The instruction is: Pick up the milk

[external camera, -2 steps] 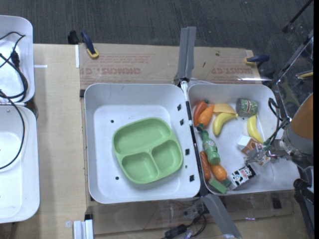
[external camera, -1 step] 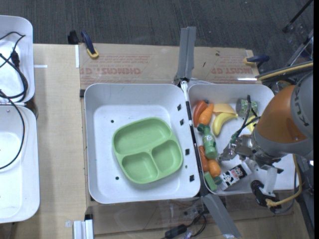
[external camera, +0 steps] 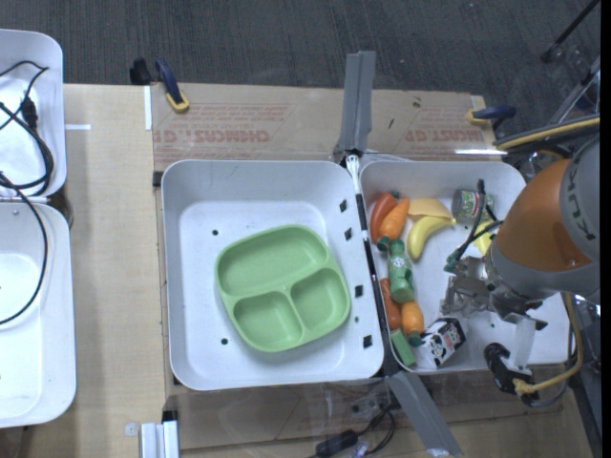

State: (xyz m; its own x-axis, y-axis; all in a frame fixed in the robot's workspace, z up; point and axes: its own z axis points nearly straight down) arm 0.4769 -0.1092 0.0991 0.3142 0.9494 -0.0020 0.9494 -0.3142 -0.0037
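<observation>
The hand (external camera: 465, 297) hovers in the right bin, just above the milk (external camera: 443, 341) (grip unclear from here); next it must drop lower right.

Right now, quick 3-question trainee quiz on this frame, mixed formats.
1. True or false: the green tray lies in the same bin as the banana.
2. The milk carton lies: A) at the right bin's near edge, B) on the green tray, C) on the bench outside both bins.
3. Fill in: the gripper hangs over the ____ bin.

Key: 1 false, the tray is in the left bin; 2 A; 3 right.
</observation>
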